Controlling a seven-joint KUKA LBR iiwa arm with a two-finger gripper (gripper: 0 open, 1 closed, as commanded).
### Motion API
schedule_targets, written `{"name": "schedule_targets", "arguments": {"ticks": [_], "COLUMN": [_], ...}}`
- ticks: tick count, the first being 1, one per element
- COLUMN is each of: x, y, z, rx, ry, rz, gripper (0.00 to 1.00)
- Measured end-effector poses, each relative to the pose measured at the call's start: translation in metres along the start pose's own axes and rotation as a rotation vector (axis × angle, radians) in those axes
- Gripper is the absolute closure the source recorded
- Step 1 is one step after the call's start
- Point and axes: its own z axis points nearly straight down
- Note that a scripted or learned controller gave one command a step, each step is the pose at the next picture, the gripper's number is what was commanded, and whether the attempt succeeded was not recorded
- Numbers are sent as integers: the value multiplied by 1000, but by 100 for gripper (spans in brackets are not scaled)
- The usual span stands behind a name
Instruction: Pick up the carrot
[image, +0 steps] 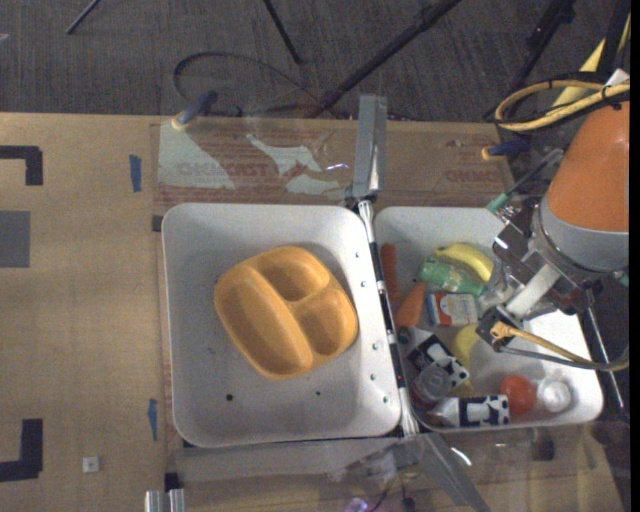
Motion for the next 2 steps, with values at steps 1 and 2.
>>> {"name": "schedule_targets", "arguments": {"ticks": [1,2], "x": [-40,5], "y": [46,19], "z": [164,97], "rx": [4,1], "ry": [-1,0], "rz": [-139,-73], "gripper": [100,100]}}
